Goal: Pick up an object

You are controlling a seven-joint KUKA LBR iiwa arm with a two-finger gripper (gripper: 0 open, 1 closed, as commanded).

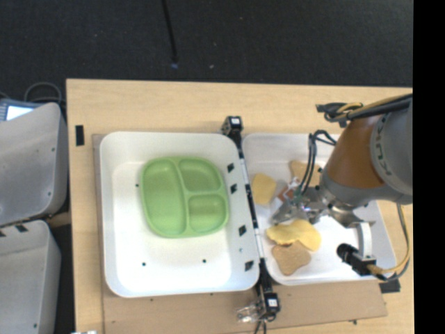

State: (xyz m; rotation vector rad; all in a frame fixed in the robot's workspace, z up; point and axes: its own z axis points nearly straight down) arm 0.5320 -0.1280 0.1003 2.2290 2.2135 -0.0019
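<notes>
The flat yellow piece (295,234) lies in the near half of the right bin (389,273), overlapping a tan heart-shaped piece (290,257) just nearer the camera; a paler yellow piece (263,188) sits farther off by the divider. They are loose clutter, heaped where they fell, so I judge the top yellow one the easiest to take. My gripper (297,204) hangs right above its far edge. I cannot tell how it is set from this slant. My arm (361,162) reaches in from the right, wrist bent steeply down. The left bin (111,270) carries a green divided plate (185,196).
</notes>
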